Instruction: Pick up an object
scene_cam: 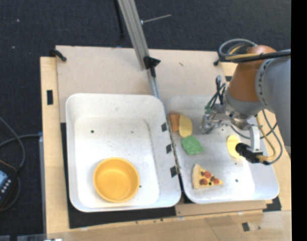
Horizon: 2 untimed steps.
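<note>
The arm reaches into the right bin (264, 187) from the right. My gripper (209, 124) hangs over the bin's upper middle, just right of a yellow piece (186, 127) that lies beside an orange-brown piece (174, 122). A green piece (192, 145) lies below them. A pizza slice (205, 177) sits near the bin's front. A yellow round object (234, 145) lies under the arm's wrist, partly hidden by a black part. Nothing shows between the fingers.
The left bin (78, 109) holds a yellow bowl (116, 179) at its front. A metal pole (137, 34) slants up from between the bins. Cables loop around the wrist on the right.
</note>
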{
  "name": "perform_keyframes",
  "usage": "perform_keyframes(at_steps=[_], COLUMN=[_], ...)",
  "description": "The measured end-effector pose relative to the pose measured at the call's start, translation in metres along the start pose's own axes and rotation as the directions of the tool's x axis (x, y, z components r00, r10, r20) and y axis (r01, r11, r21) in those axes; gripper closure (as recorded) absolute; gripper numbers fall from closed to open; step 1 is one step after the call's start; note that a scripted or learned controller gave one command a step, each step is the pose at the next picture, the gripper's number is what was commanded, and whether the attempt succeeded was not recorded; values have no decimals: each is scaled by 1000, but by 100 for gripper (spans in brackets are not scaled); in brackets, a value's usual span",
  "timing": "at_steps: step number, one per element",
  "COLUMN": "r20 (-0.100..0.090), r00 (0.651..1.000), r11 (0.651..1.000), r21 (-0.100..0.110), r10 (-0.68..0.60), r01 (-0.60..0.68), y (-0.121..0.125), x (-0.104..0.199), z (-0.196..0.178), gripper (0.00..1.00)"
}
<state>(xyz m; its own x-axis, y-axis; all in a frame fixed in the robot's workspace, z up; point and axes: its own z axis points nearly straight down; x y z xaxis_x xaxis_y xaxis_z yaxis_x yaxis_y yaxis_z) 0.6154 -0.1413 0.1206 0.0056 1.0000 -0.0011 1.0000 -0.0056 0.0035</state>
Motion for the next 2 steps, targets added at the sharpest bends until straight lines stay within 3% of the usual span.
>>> perform_keyframes(at_steps=[2], r20=[0], r00=[1000], r11=[1000], r21=[1], r10=[-8], r01=[8], y=[11], x=[-4], z=[-103], gripper=[100])
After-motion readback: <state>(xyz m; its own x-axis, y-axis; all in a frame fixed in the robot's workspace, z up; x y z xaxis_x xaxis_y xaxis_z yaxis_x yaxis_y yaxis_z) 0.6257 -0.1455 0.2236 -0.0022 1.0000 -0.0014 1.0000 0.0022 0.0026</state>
